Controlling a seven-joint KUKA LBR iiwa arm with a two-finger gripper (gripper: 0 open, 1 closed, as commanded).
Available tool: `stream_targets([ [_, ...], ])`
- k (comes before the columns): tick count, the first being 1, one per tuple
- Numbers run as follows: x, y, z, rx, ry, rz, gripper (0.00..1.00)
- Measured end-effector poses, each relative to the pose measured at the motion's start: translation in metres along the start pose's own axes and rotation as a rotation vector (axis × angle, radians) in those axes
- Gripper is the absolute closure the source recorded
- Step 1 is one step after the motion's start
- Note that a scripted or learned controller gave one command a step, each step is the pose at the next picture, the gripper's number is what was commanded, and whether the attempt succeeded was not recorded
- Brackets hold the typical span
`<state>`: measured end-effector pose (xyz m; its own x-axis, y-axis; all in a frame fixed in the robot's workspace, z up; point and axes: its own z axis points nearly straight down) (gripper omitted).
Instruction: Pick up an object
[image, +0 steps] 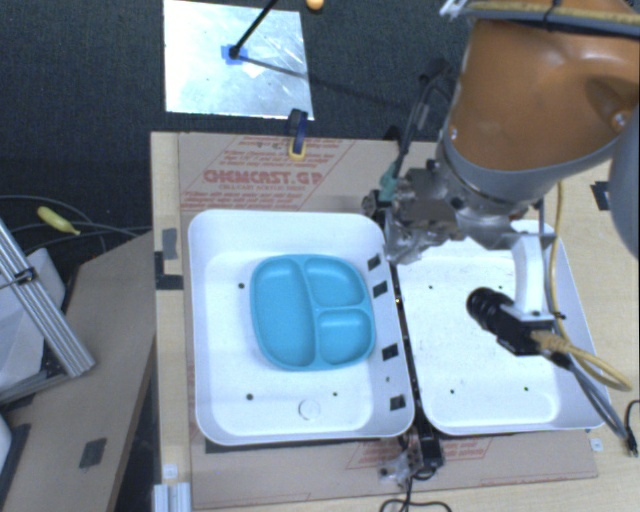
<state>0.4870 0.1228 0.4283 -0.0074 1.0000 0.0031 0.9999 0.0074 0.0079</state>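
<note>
Find the blue divided plate (310, 310) flat in the middle of the view's left bin (215, 330), long axis roughly across the view, then look beyond and rightward to the gripper (400, 240) over the far end of the bins' shared rim (400, 335), grip state impossible to tell.

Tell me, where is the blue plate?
In the camera view, the blue plate lies in the middle of the left bin, left of the robot's hand.
</note>
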Motion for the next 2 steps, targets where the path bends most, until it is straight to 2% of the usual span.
stream_targets([
  [1, -0.023, 0.0, -0.024, 0.003, -0.002, 0.008, 1.0],
  [2, 0.031, -0.001, 0.022, 0.01, -0.002, -0.001, 1.0],
])
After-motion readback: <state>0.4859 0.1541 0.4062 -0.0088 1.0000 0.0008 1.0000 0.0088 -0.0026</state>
